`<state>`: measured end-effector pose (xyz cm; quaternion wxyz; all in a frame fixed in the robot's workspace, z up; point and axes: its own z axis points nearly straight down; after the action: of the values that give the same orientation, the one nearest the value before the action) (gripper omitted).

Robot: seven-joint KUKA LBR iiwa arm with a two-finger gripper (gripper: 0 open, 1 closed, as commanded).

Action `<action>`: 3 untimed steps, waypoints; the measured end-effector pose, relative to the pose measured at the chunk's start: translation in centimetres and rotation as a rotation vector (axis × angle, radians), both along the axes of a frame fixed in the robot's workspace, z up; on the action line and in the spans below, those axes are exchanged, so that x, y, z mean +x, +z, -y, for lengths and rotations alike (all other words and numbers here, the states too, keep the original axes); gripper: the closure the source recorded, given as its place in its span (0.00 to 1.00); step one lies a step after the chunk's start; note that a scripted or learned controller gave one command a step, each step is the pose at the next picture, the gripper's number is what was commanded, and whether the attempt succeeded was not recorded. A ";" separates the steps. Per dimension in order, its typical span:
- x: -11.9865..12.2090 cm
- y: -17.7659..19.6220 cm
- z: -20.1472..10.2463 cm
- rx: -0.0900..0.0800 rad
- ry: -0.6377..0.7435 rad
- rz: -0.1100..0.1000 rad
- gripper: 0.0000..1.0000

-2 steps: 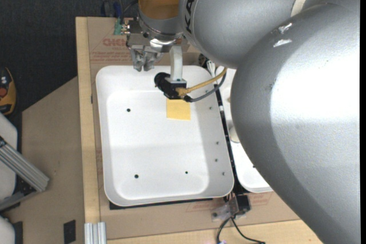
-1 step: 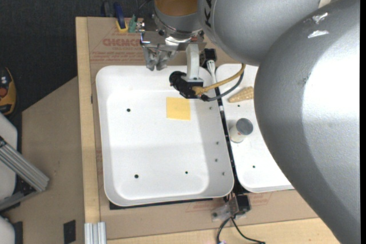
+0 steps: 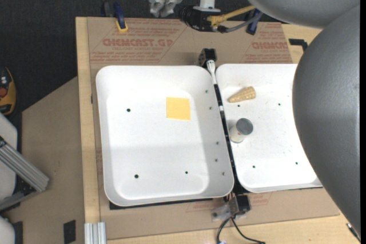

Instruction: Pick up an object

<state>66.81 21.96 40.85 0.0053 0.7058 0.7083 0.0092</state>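
A flat yellow square [image 3: 178, 108] lies near the middle of the left bin [image 3: 114, 123]. In the right bin [image 3: 269, 174] a tan cone [image 3: 242, 95] lies on its side near the left wall. A small grey cylinder [image 3: 243, 127] stands just below the cone. My gripper [image 3: 163, 3] hangs high at the top of the view, beyond the back edge of the bench and far from all three objects. It looks blurred against the dark floor.
The thick grey arm [image 3: 331, 123] crosses the right side and hides part of the right bin. A blue clamp [image 3: 119, 15] sits on the bench's back edge, and a black bracket [image 3: 207, 57] stands where the two bins meet.
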 end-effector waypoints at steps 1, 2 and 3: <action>-4.6 -12.6 -0.5 -0.009 -0.004 -0.034 1.00; -3.1 4.6 -0.5 0.001 -0.001 0.000 1.00; -7.8 -7.7 -0.5 -0.009 -0.005 -0.034 1.00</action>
<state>59.04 22.42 33.19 -0.0034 0.7075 0.7067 -0.0059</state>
